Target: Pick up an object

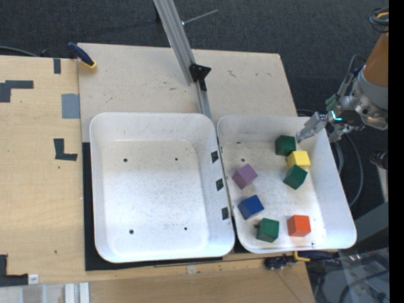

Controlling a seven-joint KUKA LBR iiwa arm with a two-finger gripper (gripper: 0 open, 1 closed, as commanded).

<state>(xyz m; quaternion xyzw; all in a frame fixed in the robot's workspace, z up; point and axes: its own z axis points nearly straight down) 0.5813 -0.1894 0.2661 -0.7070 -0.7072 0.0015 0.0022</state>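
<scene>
Blocks [287, 169]: three green, seven total

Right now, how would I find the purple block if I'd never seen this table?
Look in the right-hand shallow white bin, the one holding small blocks. The purple wooden cube sits alone toward that bin's left side, just above the blue cube. It is the only purple one.

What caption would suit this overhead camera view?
Robot gripper poised at the right bin's upper edge, near a green block among seven coloured blocks.
</scene>
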